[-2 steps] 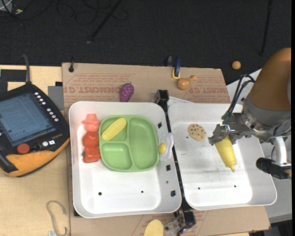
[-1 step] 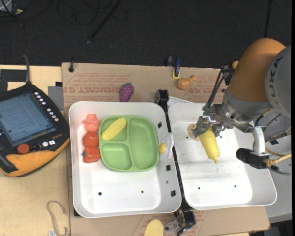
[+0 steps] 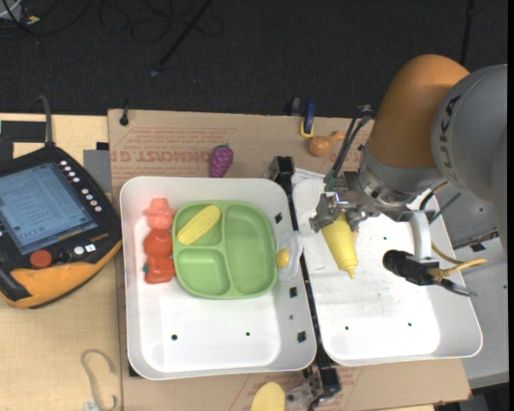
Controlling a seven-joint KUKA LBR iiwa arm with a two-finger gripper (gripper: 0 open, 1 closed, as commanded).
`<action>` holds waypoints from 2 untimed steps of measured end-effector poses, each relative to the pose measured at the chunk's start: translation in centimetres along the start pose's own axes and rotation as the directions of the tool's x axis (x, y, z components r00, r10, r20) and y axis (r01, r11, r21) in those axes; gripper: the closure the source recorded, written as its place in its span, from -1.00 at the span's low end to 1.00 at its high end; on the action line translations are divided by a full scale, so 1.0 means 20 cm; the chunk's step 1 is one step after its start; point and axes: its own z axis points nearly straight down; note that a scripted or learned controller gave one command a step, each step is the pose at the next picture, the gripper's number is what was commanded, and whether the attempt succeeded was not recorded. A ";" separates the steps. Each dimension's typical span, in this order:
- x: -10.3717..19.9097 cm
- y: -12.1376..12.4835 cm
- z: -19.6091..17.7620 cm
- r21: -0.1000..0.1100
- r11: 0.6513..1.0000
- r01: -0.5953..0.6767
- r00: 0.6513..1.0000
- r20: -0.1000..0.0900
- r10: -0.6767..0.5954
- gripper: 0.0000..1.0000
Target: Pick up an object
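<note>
Camera view (sole view, slanted top-down)

Arm (image 3: 428, 118): grey w/ orange band; enters from right, wrist above upper-left part of R bin (image 3: 394, 319).

Claw (image 3: 332, 219): low over R bin, right at upper end of yellow bottle (image 3: 343, 248). Opening hidden at this angle, so cannot tell whether clamped on bottle or merely touching it.

Yellow bottle: probable task obj. In R bin, near its left wall, tilted, nozzle pointing down-right.

L bin (image 3: 206, 336): holds green divided plate (image 3: 240, 264). Corn cob (image 3: 197, 223) in plate's upper-left compartment. Red-pink figure (image 3: 158, 242) just beside plate's left rim. Small yellow piece (image 3: 283, 258) at plate's right rim.

Outside bins: purple item (image 3: 221, 159) and orange item (image 3: 324, 144) on cardboard behind. Yellow item (image 3: 268, 396) at front edge. Teach pendant (image 3: 43, 221) on counter, far left.

Stage (judged): grasp attempt or start of lift; pickup not confirmed.

Risk 1, slip: contact at one end only, body smooth and tapered. Likely to swing or drop out on lift if hold is shallow.

Risk 2, empty lift: if claw sits beside rather than around bottle, bottle would be left lying in bin.

Risk 3, snag: bottle close to R bin's left wall. A sideways pull could knock it against the wall and tip it free.
</note>
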 end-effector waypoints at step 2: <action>0.52 0.23 0.05 0.000 1.000 -0.001 1.000 0.001 0.001 1.00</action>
